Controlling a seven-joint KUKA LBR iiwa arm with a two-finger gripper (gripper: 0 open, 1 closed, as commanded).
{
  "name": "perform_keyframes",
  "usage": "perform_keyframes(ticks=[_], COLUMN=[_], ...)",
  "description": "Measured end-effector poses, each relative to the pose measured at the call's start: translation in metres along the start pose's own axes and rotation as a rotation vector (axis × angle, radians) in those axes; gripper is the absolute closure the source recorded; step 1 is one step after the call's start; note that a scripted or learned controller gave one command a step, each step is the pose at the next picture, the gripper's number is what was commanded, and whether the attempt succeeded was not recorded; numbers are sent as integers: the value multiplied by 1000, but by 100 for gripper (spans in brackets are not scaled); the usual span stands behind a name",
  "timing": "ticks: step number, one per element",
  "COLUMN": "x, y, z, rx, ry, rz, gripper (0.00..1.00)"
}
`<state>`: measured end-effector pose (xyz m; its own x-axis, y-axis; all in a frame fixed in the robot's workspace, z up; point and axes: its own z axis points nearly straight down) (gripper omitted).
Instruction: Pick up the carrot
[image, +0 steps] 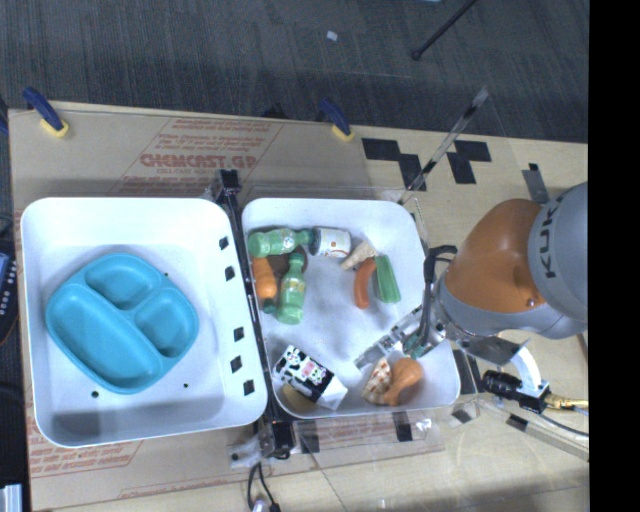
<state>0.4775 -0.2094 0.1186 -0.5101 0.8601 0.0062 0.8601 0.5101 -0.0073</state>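
Carrot (363, 284) seen lying in right bin (330, 215), upper right part, touching green item (386, 279) at its right. Gripper (400, 345) positioned low over bin's lower right, just above bread-like piece (392, 380), apart from carrot. Finger state cannot be told. Blue divided tray (120, 320) held in left bin (40, 300).

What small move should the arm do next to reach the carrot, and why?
Probably shift the end effector up and a little left in the camera view, toward the carrot. The end effector sits low in the right bin, near the bread-like item, while the carrot lies apart beside a green piece.
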Motion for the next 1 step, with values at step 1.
perform_keyframes(ticks=[1], x=[-1], y=[0], z=[-10], rx=[-7], ry=[-9], rz=[-27], gripper=[0])
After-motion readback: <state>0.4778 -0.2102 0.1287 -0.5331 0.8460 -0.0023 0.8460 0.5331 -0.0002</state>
